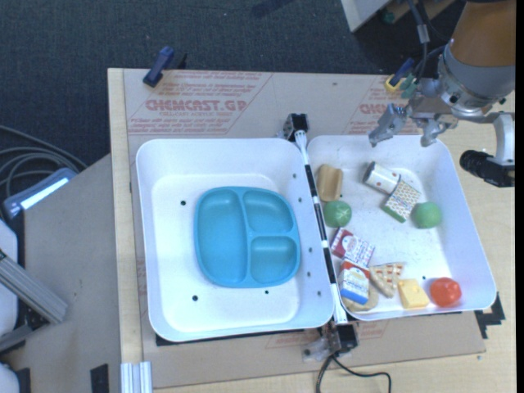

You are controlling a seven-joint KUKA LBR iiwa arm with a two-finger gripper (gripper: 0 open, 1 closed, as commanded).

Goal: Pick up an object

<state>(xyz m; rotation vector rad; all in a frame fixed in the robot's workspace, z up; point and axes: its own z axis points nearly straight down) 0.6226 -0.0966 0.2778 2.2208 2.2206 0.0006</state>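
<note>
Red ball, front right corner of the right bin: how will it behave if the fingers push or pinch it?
The red ball looks round and smooth, so a push would probably roll it. It sits near the right bin wall and a yellow block, which may stop it. A pinch off its middle could squirt it out. The end effector is open at the far side.

Bright, even light from above fills the scene. The white bins [164,166] glare softly, shadows under the toys stay faint, the floor [74,31] is dim, and the picture is a little soft.
</note>
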